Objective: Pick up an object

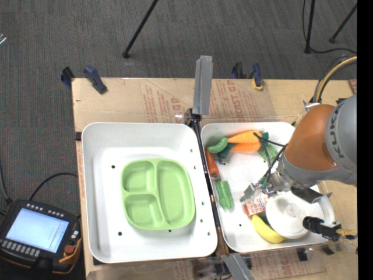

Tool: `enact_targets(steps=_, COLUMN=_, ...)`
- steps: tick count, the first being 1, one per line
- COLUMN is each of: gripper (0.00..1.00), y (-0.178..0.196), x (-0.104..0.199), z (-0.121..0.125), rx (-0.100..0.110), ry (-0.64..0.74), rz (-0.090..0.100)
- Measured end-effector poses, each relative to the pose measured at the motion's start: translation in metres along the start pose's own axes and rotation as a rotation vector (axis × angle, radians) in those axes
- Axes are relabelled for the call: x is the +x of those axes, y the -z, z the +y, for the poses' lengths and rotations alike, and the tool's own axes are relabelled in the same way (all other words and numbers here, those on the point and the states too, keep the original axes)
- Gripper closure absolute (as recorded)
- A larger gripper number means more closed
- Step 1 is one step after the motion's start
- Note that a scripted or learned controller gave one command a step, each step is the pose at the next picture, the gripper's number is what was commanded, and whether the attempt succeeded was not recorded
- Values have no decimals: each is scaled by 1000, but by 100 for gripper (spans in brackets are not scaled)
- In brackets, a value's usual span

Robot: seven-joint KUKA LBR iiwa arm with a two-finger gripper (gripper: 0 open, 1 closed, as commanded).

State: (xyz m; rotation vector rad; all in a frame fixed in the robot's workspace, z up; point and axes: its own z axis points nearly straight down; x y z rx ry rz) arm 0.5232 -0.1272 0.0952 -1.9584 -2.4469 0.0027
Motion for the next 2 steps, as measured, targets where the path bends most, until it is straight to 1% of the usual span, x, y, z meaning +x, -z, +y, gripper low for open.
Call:
enact_targets(steps=1, gripper=100, y=147, x=69, z=6, rx=-14, ry=-79, rz=-5)
enact_targets(steps=2, gripper=100, y=154, x=72, z=78, rx=-2, ry=-103, rz=-4)
